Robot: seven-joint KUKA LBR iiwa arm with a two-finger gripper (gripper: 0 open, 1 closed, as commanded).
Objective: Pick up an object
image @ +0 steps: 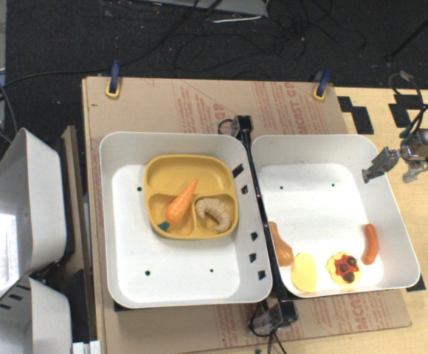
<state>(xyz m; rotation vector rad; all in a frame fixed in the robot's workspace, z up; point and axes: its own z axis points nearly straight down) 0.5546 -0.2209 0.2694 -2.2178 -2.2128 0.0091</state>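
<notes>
My gripper (392,168) hangs over the right rim of the right bin (313,198). Its fingers are apart and nothing is between them. In that bin's front part lie an orange sausage (370,243), a brown drumstick (280,245), a pale yellow slice (304,271) and a small yellow-and-red pizza piece (344,267). The sausage is the closest to the gripper, well below it in the view. The left bin (184,271) holds a yellow divided plate (162,172) with a carrot (181,201) and a pale curled pastry (214,213) on it.
A black divider with clips (249,198) runs between the two bins. Blue-and-yellow clamps (113,87) (321,87) hold the cardboard base at the back. Grey boxes (22,198) stand left of the bench. Cables lie on the dark floor behind.
</notes>
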